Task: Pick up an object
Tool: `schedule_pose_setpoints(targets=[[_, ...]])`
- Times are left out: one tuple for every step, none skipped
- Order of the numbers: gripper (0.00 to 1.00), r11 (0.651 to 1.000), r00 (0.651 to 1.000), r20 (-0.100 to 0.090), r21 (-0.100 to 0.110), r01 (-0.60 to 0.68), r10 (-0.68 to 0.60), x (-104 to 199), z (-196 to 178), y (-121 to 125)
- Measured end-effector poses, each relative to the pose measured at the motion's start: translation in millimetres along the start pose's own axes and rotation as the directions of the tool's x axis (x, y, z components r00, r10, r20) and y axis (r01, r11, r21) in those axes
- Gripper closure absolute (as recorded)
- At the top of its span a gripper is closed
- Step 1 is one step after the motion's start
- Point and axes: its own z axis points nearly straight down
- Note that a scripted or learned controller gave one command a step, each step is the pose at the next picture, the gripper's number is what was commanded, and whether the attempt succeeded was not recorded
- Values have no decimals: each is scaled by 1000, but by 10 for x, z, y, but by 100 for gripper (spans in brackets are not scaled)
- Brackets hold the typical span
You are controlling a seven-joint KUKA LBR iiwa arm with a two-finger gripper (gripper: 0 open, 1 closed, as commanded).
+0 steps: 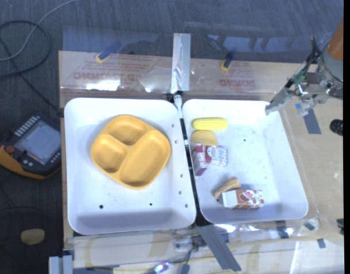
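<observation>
Crowding is the main risk: in the right bin [289, 153] the corn [209, 124], a yellow piece [204, 136], a red-and-white packet [208, 156], a tan piece [226, 186] and a small carton [242, 198] lie close together against the divider, so a descent could nudge a neighbour or close on nothing. The gripper [274, 107] hangs over that bin's far right corner, well apart from them; whether it is open or closed cannot be told. A yellow plate [131, 150] sits in the left bin [77, 153].

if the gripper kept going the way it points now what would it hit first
The gripper points down-left toward the right bin. Its upper right rim or bare floor probably comes first; the yellow corn lies farther along. Depth is unclear.
</observation>
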Motion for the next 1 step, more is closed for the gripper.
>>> schedule_pose_setpoints(targets=[[0,991,991,3,-5,132,-132,480,1358,429]])
